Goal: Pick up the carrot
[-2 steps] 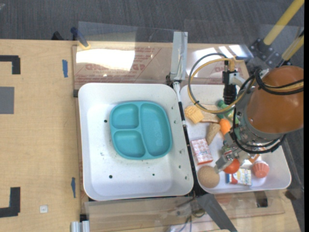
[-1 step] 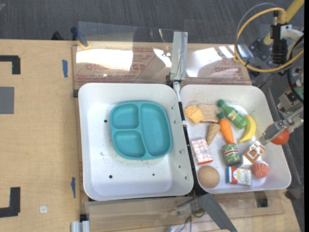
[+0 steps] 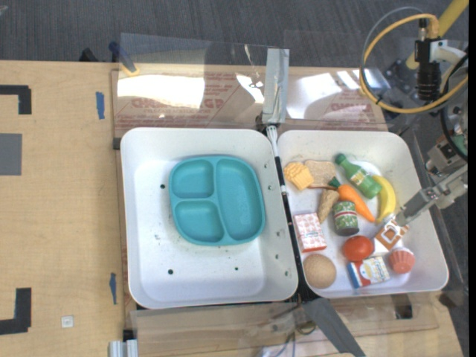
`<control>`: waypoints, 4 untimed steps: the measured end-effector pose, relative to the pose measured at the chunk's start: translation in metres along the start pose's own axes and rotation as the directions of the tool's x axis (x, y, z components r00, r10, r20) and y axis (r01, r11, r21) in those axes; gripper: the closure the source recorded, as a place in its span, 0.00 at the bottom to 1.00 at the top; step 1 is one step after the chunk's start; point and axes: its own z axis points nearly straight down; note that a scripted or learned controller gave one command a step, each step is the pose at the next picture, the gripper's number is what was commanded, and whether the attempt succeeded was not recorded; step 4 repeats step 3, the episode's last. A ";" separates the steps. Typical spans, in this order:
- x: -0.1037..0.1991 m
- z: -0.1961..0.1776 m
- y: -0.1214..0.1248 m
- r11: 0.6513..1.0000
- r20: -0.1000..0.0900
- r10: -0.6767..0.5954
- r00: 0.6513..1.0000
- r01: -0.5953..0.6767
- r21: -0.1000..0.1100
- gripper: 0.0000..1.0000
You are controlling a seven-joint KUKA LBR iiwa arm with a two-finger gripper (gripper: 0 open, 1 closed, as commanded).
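Clearly our gripper (image 3: 396, 220), its jaw state impossible to tell, sits right of the carrot (image 3: 355, 201), which lies diagonally.

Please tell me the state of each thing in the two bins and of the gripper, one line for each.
carrot: lying flat in right bin, not held
gripper: low at right bin's right side, near banana
banana: lying flat
green bottle: lying on its side
tomato: resting in bin
teal plate: flat in left bin

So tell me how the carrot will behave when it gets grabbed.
The carrot looks like rigid toy plastic, so probably stiff and light. Its smooth, tapered body may slip or roll. It lies against the can and banana, so neighbours may shift.
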 end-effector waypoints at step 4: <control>0.066 0.269 -0.115 0.986 -0.003 0.169 0.986 -0.168 0.008 0.00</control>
